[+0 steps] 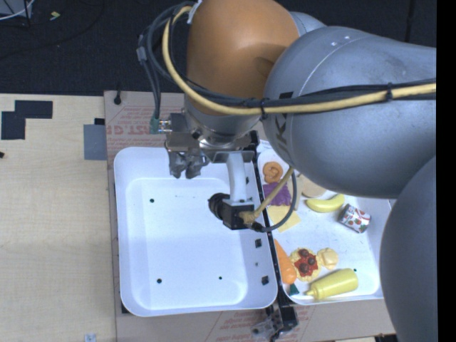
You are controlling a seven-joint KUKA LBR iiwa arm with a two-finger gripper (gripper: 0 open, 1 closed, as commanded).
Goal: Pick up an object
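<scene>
My gripper (187,165) hangs over the far edge of the left white bin (142,262), with no object seen in it. The toys lie in the right bin (370,262): an orange ring-shaped piece (272,171), a purple piece (283,195), a yellow banana (324,204), a red and white can (354,218), an orange carrot (285,263), a small pizza-like toy (306,261) and a yellow squeeze bottle (332,283). The arm's bulk hides the far part of the right bin.
The raised rims of the two bins meet in a divider (265,262) just right of the gripper. A pale yellow flat piece (288,221) lies by the purple one. Wooden bench (50,226) stretches to the left.
</scene>
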